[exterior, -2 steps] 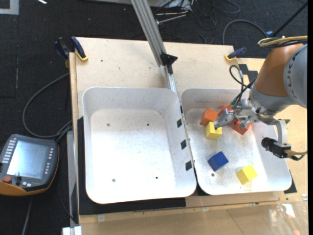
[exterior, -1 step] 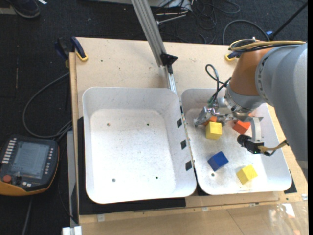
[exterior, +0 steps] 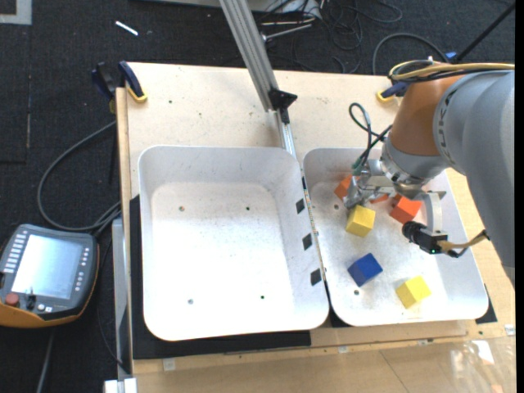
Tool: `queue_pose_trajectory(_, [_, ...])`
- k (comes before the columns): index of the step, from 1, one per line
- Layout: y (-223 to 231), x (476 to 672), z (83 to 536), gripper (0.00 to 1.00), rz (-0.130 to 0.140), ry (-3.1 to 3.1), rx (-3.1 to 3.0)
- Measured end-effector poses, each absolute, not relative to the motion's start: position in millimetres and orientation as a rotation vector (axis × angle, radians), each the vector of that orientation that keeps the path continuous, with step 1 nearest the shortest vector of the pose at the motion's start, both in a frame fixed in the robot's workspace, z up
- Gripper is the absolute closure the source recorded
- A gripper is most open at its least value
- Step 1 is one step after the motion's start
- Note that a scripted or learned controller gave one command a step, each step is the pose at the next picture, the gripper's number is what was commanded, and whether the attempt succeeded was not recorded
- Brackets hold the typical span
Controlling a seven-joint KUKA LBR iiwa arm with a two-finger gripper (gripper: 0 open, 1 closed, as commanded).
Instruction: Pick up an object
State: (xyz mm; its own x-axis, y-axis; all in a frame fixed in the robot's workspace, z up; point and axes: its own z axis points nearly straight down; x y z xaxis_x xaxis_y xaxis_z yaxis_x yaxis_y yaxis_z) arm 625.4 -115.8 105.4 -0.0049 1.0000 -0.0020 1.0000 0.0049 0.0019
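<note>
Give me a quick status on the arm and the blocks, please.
Gripper low in right bin, among the blocks. Yellow block just below it; nothing seen held. Orange blocks crowd both sides.

Pale wooden bench (exterior: 205, 105) on dark carpet floor (exterior: 57, 97) strewn with cables (exterior: 74, 170).

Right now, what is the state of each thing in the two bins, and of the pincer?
Left bin: holds no blocks.
Right bin: holds all the blocks.
Yellow block: below the pincer.
Second yellow block: lying free.
Blue block: lying free.
Orange blocks: beside the pincer.
Pincer: low in the right bin.
</note>
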Motion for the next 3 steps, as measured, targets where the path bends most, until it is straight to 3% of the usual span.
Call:
queue_pose_trajectory(1, [-116,625.3,105,0.00,-0.002,2.225,2.214])
queue_pose_trajectory(2, [-132,550.7,94,0.00,-0.007,2.220,2.230])
queue_pose_trajectory(3, [-111,598.5,96,0.00,0.004,2.224,2.213])
